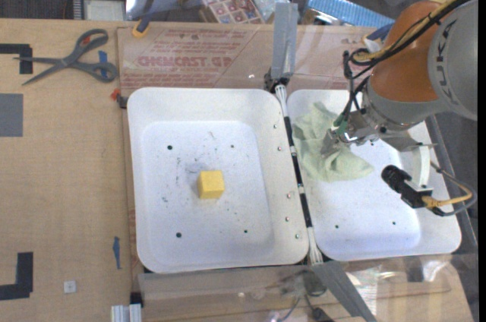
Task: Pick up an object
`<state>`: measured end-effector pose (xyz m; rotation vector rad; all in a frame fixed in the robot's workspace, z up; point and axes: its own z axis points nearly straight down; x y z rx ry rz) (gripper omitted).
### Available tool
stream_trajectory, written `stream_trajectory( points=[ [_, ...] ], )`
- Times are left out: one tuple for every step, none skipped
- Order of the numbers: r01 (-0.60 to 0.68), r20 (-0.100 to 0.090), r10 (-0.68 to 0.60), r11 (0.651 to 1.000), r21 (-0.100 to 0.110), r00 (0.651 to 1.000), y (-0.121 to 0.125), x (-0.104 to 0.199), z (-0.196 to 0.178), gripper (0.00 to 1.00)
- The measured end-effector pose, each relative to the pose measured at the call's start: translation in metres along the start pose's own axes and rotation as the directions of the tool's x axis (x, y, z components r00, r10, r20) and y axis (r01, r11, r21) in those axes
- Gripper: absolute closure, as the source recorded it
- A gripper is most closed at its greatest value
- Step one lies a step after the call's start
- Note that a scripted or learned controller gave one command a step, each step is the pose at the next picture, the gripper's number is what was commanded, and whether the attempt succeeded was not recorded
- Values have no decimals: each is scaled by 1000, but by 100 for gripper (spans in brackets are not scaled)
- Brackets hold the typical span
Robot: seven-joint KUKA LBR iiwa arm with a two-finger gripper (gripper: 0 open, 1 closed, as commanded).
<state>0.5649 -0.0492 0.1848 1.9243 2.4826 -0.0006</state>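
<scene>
A pale green cloth (328,148) lies crumpled in the right bin (380,237), against that bin's left wall and toward its far left corner, with one lobe spreading toward the bin's middle. The gripper (335,142) is set down onto the cloth near its middle; whether its tips are spread or closed on fabric cannot be told, since they are lost against the folds and shadowed by the wrist.

The step in hand is judged to be the grasp of the cloth. For it to be done well, a raised fold should be taken rather than a flat patch, so that fabric is actually gathered between the tips. The closing should be completed before any lift is begun, and the lift should be made straight up, so that the trailing edge is not dragged over the bin's left wall. A thin pinch is likely to slip; a deeper bite into the crumpled middle would be safer.

In the left bin (152,115) a small yellow block (212,184) sits near the middle, well apart from the gripper. Scissors (76,61) lie on the bench (53,199) beyond that bin's far left corner.
</scene>
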Motion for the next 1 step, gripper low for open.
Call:
stream_trajectory(
  points=[
    [-128,1,128,992,-1,992,69,-47,0,100]
  ],
)
